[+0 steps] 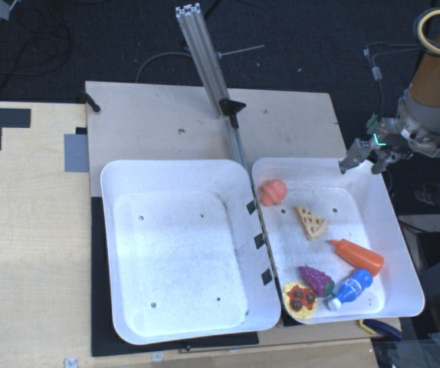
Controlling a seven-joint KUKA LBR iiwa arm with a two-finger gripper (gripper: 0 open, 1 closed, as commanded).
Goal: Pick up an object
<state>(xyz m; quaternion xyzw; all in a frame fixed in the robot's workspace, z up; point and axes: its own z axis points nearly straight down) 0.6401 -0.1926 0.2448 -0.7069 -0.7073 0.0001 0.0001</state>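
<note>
End effector (364, 159) hovers over right bin's (404, 282) far corner, fingers apart, nothing between them. Right bin holds pink ball (273, 192), waffle wedge (311, 222), orange bottle (356, 254), grapes (316, 279), blue bottle (351, 289), small pizza (300, 298). Left bin (120, 228) alongside.

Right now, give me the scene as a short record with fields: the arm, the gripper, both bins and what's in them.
arm: reaches in from the right, orange band above the wrist
gripper: above the right bin's far right corner, holding nothing
right bin: pink ball, waffle wedge, orange bottle, purple grapes, blue bottle, small pizza
left bin: bare white floor
task state: no object picked up yet
</note>
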